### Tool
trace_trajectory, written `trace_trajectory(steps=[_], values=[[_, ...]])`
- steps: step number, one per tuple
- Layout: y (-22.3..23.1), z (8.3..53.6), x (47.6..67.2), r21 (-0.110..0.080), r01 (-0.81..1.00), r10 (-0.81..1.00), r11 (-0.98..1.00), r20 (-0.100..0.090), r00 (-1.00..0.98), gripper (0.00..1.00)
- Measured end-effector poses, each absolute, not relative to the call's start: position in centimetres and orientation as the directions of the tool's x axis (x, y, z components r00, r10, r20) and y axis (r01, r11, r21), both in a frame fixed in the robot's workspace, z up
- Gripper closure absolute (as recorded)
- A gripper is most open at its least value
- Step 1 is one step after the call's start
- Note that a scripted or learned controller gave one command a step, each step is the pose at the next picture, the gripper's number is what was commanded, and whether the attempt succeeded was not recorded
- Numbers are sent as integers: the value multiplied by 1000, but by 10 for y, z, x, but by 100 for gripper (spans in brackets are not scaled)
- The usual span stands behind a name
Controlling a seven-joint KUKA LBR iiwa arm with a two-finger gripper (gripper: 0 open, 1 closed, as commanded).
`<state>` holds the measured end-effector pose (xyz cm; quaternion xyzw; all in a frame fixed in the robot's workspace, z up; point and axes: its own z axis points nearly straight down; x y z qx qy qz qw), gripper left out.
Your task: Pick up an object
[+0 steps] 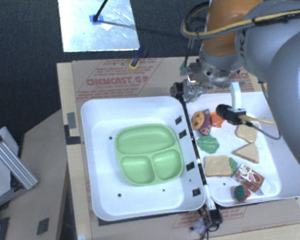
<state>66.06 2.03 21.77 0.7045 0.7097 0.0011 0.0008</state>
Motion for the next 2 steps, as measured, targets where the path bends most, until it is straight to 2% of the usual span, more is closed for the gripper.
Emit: trace_trajectory(steps=[1,2], values=[[19,235,657,3,1000,1000,5,1,-5,100],[25,231,648,1,1000,1000,6,0,-6,100]])
